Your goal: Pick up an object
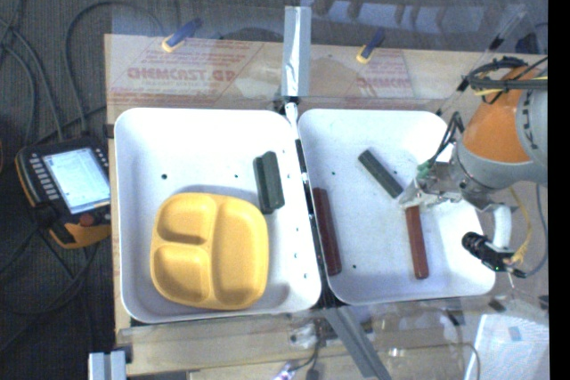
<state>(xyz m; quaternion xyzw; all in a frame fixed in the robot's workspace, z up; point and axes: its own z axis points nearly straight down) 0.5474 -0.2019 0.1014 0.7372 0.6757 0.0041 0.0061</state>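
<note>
Two white bins; in the right bin (pixel 356 125), near its right edge, the gripper (pixel 426 194) hovers over a brown stick (pixel 417 245), jaw state unclear, apparently approaching; next, descend and grasp.

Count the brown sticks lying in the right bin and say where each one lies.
2. One brown stick lies along the left wall of the right bin. The other brown stick lies toward the right side, just below the tool. The arm may hide more.
</note>
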